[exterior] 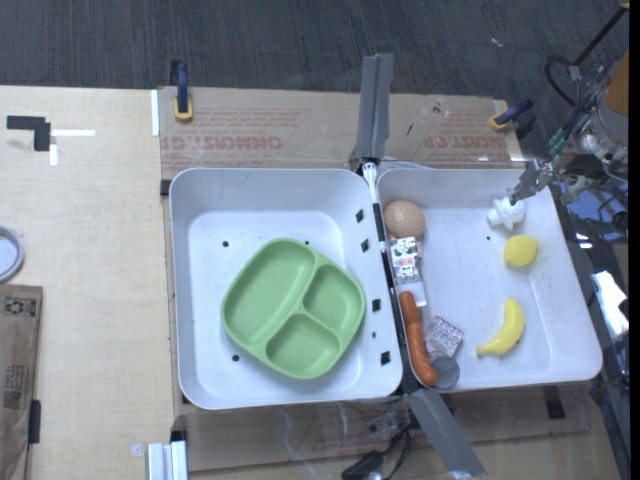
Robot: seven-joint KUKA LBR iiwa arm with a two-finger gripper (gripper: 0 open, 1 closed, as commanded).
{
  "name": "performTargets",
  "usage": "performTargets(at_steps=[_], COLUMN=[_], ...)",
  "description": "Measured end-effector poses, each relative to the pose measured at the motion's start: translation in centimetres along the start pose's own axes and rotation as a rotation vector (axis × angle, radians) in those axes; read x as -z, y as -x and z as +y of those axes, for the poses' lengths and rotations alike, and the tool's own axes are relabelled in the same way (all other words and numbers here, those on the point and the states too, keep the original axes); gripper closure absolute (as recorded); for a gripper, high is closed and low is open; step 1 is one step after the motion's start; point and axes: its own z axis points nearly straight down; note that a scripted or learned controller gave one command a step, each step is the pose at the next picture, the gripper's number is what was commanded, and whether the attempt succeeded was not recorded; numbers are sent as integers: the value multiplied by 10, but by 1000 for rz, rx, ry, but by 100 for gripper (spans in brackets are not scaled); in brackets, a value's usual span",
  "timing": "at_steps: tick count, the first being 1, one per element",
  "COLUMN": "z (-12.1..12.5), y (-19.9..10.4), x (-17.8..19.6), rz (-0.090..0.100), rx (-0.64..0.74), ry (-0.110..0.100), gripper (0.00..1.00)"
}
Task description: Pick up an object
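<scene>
My gripper (535,176) at the right bin's (575,368) far right corner, finger state I cannot tell, lemon (520,252) and banana (503,330) along its right edge

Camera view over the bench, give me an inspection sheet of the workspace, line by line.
Surface: wooden bench bearing left bin and right bin.
Job's things: green divided plate in left bin; in right bin, lemon, banana, carrot, brown egg-shaped object, small white object, wrapped packet.
Clutter: tape roll and brown paper bag at left.
Grippers: gripper at right bin's far corner, fingers unclear.
Cables: black cables at upper right.
Surroundings: clamps, dark carpet.
</scene>
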Motion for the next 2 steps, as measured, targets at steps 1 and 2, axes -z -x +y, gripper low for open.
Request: performTargets(at_steps=[1, 2], z=[-58, -133], y=[-8, -6], x=[-107, -116], rz=[12, 15], rx=[7, 102], ry=[1, -3], gripper=[0, 0])
